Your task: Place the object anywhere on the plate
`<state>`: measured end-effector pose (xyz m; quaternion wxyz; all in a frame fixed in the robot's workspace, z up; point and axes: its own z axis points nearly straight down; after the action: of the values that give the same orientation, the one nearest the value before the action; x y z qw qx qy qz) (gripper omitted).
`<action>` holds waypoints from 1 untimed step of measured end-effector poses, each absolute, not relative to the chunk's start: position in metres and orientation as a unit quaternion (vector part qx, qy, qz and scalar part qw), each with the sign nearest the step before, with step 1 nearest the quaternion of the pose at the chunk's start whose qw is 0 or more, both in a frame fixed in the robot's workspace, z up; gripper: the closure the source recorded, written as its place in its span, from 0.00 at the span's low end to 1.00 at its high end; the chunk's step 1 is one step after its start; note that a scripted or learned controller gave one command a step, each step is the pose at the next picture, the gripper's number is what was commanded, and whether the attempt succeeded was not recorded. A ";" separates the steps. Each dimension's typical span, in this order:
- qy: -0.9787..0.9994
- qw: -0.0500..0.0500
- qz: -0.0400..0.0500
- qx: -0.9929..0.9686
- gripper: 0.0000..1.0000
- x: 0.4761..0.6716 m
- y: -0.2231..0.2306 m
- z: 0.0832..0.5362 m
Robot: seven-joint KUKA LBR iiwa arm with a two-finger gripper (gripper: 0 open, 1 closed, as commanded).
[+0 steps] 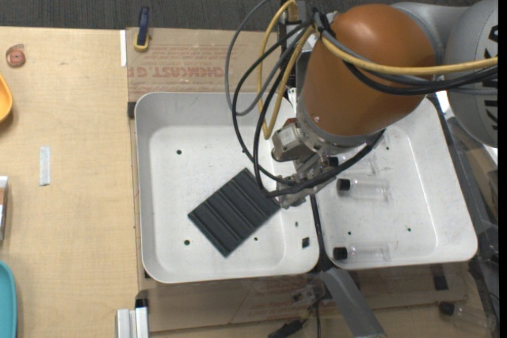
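— Two bins; the claw (291, 190) sits at the dark ribbed object's (234, 212) upper-right corner, left bin (158, 170). Grip?
— Cannot tell. Step looks like grasping; next needs a lift, then locating the plate.

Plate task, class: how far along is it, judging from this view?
Done: little. The dark ribbed plate lies tilted in the left bin with nothing on it. In hand: the gripper sits at the plate's right corner. Left: a clear tube lies in the right bin.
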<state>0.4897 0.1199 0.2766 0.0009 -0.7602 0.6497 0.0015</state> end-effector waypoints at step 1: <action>0.618 0.001 0.002 -0.786 1.00 0.538 0.193 0.254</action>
<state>0.5381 0.1926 0.2540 0.0014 -0.7864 0.6178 0.0017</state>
